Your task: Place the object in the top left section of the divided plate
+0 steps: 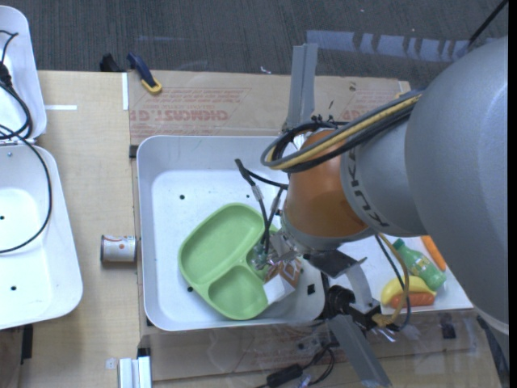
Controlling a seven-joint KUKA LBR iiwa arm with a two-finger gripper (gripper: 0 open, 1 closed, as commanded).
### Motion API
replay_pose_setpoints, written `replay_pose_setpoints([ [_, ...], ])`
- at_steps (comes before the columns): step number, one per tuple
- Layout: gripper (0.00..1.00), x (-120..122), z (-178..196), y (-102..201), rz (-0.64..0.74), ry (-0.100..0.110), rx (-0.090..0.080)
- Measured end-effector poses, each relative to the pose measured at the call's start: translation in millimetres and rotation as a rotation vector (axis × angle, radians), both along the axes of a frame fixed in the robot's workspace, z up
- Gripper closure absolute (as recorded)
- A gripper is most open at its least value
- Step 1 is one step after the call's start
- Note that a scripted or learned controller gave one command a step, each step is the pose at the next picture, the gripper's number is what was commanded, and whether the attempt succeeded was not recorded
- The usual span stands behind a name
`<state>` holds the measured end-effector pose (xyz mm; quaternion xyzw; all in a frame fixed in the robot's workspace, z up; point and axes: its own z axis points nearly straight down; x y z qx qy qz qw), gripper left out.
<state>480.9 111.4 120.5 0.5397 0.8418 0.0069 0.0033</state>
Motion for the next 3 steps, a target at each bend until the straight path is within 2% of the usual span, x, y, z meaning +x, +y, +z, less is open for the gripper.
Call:
replay_pose_setpoints([
  [1, 1.00, 4, -19, -4, 0.204, -0.012, -0.002],
  [2, 0.00, 7, -19, -8, 0.198, -0.022, -0.009],
  [3, 0.00, 3, 70, -16, 0.180, 0.016, -0.011],
])
